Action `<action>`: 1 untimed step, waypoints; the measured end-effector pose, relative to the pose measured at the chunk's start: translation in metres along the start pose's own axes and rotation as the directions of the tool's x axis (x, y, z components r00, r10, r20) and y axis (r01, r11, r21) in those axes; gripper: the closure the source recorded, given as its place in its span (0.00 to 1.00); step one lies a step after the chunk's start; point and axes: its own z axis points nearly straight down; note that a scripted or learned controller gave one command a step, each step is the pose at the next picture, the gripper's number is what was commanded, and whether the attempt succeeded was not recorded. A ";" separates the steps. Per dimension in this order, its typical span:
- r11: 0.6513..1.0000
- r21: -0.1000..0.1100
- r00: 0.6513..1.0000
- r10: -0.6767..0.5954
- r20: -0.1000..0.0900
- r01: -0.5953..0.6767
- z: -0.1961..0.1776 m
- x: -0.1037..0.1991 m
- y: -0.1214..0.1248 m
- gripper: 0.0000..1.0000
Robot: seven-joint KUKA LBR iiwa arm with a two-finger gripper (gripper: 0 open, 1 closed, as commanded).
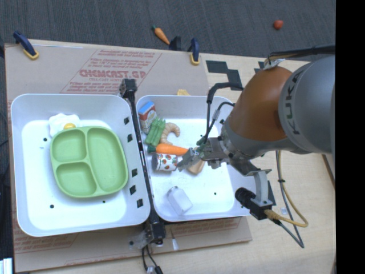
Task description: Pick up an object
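The carrot [171, 149] lay in the right bin [219, 204], near that bin's middle, with its tip pointing toward the gripper [191, 160]. Just below the carrot stood a small patterned cup [166, 162], touching or nearly touching it. Above the carrot, toward the bin's far wall, were a green vegetable [155, 133], a tan curved piece [171, 130] and a can [146, 117]. A pale clear block [179, 199] sat apart from them, nearer the bin's front wall.

The gripper hung low over the right bin, just right of the carrot and cup, beside a small brownish item [195, 166]; whether it was open, closed or gripping anything could not be told. The arm [274, 110] reached in behind it.

The left bin [28, 204] held a green divided plate [88, 160], with a fried-egg toy [64, 122] at the plate's upper left edge. Beyond both bins, a small orange carrot [161, 35] lay on the floor past the counter [74, 61].
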 end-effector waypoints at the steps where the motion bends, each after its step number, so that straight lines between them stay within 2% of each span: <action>1: 1.000 0.001 1.000 -0.002 0.001 0.002 0.115 -0.065 -0.007 0.00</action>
